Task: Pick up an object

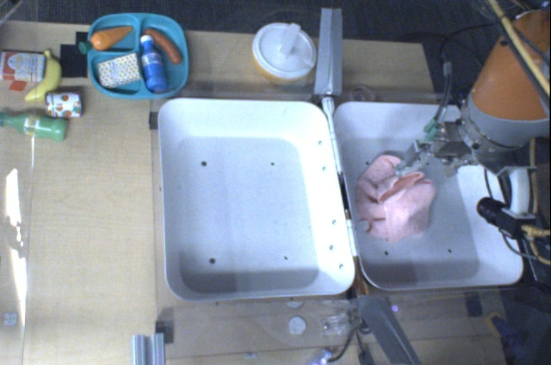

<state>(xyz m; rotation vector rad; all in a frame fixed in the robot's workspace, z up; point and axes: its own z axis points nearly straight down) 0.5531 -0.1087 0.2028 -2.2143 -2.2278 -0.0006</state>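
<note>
the soft pink crumpled cloth-like object [396,198] lies in the right shallow white bin [456,264], a little left of that bin's middle, with thin orange-red streaks across its folds. nothing else lies in that bin with it, so the bin floor around the pink object is bare on its lower and right sides.

the grey arm with the orange band [510,92] reaches in from the right, and its end effector [426,150] hangs at the upper right edge of the pink object, just beside or touching its top. the metal fingers are small and blurred against the bin wall, and i cannot tell whether they are wide, narrow or closed on anything. black cables and a white fitting [516,191] hang by the bin's right rim, close to the wrist.

the left shallow white bin [250,269] sits just beside the right one, their rims meeting along a grey metal divider strip [328,53].

on the pale wooden surface [77,225] beyond the bins stand a round white lidded container [284,51], a blue divided tray [176,36] with toy food in its compartments, and, at the far left, a yellow toy banana [46,78], a small printed can [64,104] and a green toy bottle [34,125]. all of these are well apart from the pink object.
</note>
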